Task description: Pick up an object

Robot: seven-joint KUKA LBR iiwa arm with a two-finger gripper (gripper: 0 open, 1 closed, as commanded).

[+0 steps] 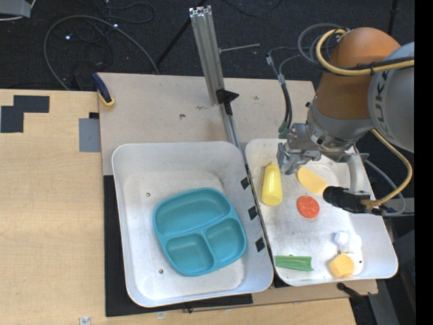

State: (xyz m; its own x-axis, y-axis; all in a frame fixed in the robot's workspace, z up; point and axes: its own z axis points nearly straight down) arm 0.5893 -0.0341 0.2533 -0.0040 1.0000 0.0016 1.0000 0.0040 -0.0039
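In the right bin [385, 259] lie several small toy-like pieces, any of which could be the thing to pick up. A yellow bottle-shaped piece [271, 185] lies lengthwise near the bin's left wall, smooth and rounded with a narrower top. Just right of it a pale yellow oval piece [312, 179] rests on the bin floor, and below that sits a round red piece [308, 206]. Toward the bin's near edge lie a flat green strip [293, 263], an orange-yellow lump [342, 265] and a small white piece [340, 238].

The claw [292, 160] hangs low over the far part of this bin, between the yellow bottle-shaped piece and the pale yellow oval piece, close to both. Whether it is spread or closed cannot be told from this angle, and nothing can be seen caught in it. Above it the arm [352, 80] stands nearly upright, grey at the wrist with a broad orange band, cables looping round its top. A dark, elongated part [345, 198] juts out across the bin's right side.

The left bin [135, 168], shallow, white and scuffed, holds a teal plastic tray [199, 230] with three compartments, turned at a slant. Both bins sit side by side on a pale wooden tabletop [47, 208]. An aluminium post [208, 56] rises behind them.
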